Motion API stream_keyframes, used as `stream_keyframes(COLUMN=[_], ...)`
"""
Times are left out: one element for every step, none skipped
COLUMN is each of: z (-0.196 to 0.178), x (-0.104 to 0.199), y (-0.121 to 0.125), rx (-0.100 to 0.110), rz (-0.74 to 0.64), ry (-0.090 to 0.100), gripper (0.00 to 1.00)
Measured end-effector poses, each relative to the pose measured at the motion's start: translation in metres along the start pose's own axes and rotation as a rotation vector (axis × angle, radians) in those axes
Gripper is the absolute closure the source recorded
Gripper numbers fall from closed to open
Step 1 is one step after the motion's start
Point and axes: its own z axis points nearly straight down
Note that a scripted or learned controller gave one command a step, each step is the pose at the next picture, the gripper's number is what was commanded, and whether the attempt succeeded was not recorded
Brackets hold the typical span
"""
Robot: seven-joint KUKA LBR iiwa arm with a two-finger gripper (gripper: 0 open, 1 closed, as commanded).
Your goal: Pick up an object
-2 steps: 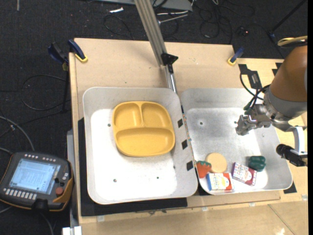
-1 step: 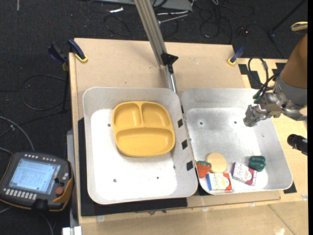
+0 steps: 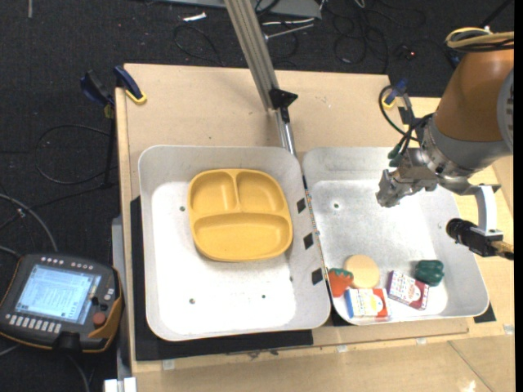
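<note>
Bins first: you have two shallow white ones side by side on the bench. The left bin [image 3: 163, 300] holds a yellow divided plate [image 3: 240, 215] with three compartments, sitting in its upper half and lying flat. The right bin [image 3: 343, 174] holds the small items, all gathered along its near edge.

Look at that cluster from left to right. A small red-orange piece with a green top, which looks like a toy carrot or strawberry [image 3: 340, 280], lies at the near left corner, touching or just beside the round tan disc [image 3: 362, 269], something like a toy cookie or bun. Just below the disc sits a small carton [image 3: 367, 303] in blue, white and red. To its right is a small box [image 3: 408, 290] with purple-red sides and a white face, tilted. A dark green lumpy item [image 3: 430, 271] lies just beside that box, toward the bin's right wall.

Your gripper [image 3: 392, 191] hangs over the upper middle of the right bin, above bare white floor and well apart from the cluster along the near edge. The arm [image 3: 474, 96] comes in from the right, its orange band showing above the grey wrist. You cannot tell from this angle how the jaws are set, since the wrist body hides them, and no item shows at the gripper.

A teach pendant [image 3: 57, 296] lies off the bench to the left.
</note>
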Motion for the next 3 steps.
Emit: stream_keyframes(z=[0.011, 0.019, 0.009], x=[0.055, 0.111, 0.166], y=[0.002, 0.000, 0.014], rx=[0.004, 0.004, 0.001], rz=[0.000, 0.000, 0.000], ry=[0.001, 0.001, 0.001], gripper=[1.00, 1.00, 1.00])
